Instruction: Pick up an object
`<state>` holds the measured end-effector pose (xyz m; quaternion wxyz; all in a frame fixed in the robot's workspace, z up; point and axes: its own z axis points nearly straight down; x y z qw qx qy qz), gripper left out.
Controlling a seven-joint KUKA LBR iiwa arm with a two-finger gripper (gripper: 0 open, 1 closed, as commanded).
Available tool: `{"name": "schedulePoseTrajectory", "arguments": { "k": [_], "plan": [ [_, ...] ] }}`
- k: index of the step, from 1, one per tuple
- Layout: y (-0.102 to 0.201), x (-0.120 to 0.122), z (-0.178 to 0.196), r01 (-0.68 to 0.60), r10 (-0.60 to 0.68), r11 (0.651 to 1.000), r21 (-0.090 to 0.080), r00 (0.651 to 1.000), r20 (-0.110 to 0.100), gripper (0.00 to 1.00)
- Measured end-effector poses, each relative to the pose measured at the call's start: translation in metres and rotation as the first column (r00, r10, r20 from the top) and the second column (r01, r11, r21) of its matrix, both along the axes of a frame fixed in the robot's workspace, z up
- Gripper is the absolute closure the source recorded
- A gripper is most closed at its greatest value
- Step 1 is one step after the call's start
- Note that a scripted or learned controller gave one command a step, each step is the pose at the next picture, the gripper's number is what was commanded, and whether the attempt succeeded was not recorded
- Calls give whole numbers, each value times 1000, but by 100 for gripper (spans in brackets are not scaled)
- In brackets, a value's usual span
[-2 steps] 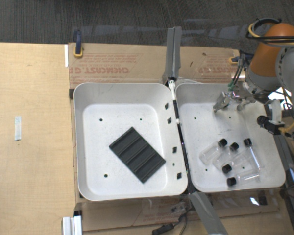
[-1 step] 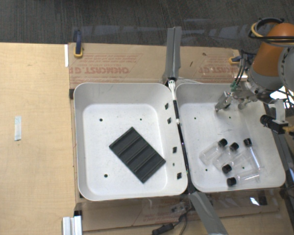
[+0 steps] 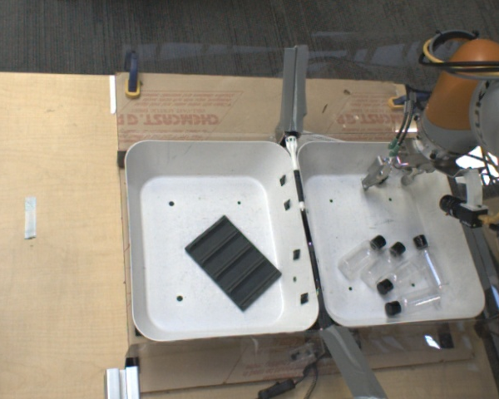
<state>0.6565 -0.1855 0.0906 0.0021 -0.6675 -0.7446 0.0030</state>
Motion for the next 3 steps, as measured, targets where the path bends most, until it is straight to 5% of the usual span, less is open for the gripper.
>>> {"name": "schedulePoseTrajectory", "arguments": {
  "k": [1,2,3],
  "plan": [
    [-9,-22,2,-7,7,1000,1,1000,8,0],
    [-10,-22,11,-5,5,1000,0,1000,9,100],
    [-10,-22,11,-5,5,1000,0,1000,8,0]
  ]
}}
